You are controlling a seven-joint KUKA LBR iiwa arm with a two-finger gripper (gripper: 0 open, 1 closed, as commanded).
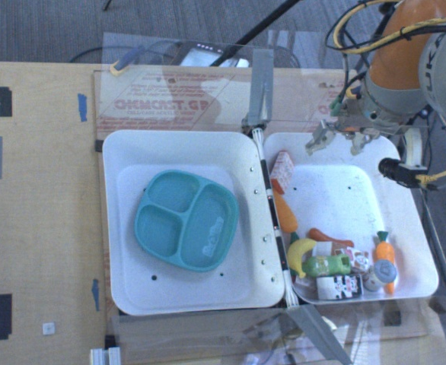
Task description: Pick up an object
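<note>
My gripper (337, 138) hangs over the far edge of the right bin (337, 185), its two fingers spread apart with nothing between them. Toys lie along that bin's left and near sides: a red-and-white carton (281, 169) at the far left, an orange carrot (285, 214) beside the divider, a yellow banana (299, 251), a green bottle (326, 265), a small black-and-white box (339, 286), and a second carrot with a green top (384, 258) at the near right. All of them sit well below the gripper toward the front.
The left bin (132, 158) holds a teal three-compartment plate (186, 219). A metal divider (262, 173) separates the bins. Cables and the orange wrist band (417, 21) crowd the upper right. Cardboard under a clear panel (170, 101) lies behind the bins.
</note>
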